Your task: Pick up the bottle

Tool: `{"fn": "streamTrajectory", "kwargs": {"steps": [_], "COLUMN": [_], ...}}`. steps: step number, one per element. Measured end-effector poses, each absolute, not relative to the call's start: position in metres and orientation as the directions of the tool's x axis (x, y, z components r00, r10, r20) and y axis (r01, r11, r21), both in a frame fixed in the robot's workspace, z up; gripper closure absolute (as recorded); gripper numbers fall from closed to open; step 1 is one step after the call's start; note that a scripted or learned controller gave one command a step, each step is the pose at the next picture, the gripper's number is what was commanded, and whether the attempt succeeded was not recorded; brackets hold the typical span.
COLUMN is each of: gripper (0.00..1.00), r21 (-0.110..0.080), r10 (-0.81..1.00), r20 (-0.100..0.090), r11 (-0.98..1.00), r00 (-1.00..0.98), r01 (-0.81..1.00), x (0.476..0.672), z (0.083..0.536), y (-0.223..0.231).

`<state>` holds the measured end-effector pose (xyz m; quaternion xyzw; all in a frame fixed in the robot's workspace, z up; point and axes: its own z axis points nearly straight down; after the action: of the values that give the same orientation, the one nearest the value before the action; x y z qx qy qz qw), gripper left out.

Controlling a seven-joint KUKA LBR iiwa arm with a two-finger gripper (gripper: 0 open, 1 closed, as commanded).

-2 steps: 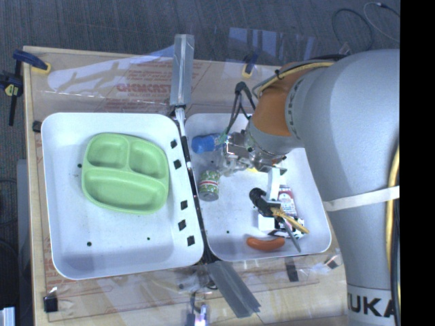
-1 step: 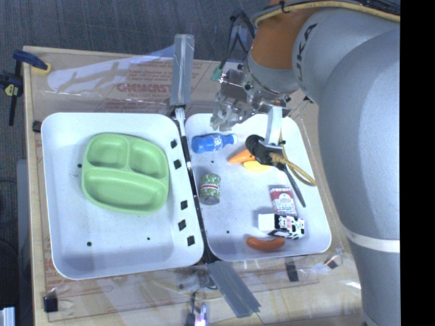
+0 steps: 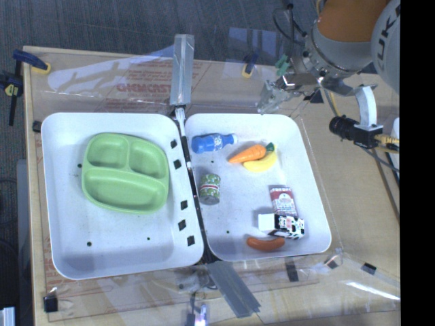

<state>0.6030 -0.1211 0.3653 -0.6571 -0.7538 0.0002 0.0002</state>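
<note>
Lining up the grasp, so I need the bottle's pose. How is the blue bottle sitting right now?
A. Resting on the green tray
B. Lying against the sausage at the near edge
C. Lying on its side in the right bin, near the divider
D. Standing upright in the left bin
C. The blue bottle lies on its side at the far left of the right bin, beside the divider, apart from the carrot.

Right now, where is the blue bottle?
The blue bottle lies on its side in the right bin, at its upper left corner, left of the carrot, above the can.
</note>
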Motion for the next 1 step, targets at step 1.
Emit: {"fn": "streamTrajectory", "kwargs": {"steps": [1], "gripper": [1.0], "r21": [0.001], "r10": [0.743], "r20": [-0.003], "r11": [0.67], "r00": [-0.67], "r01": [0.743], "x": [0.6048], "z": [0.4439], "y": [-0.1497]}}
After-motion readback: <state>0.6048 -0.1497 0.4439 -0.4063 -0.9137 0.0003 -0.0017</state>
